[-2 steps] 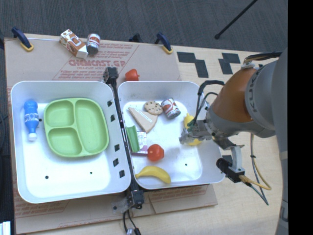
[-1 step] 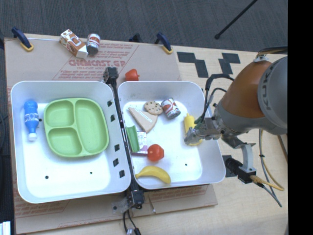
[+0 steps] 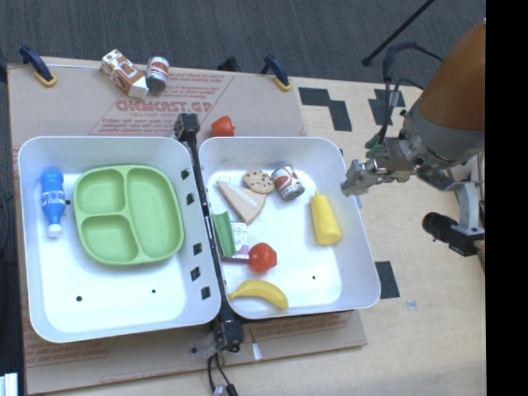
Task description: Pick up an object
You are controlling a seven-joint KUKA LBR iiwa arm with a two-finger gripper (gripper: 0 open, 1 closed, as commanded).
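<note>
The gripper [image 3: 356,180] is seen at right of frame, just outside the right bin [image 3: 356,258]; jaw state cannot be told. The nearest target, the yellow mustard bottle [image 3: 324,219], lies inside the bin's right part and is best approached from directly above, jaws spanning its narrow width.

Mounted above the worktop [image 3: 396,304], looking down at a slant. Set far enough back to take in both white bins whole: left bin [image 3: 49,304] and right bin [image 3: 351,262], side by side mid-frame. Beyond the worktop's far edge, dark floor across the top. Arm [image 3: 450,97] entering from the right edge.
</note>
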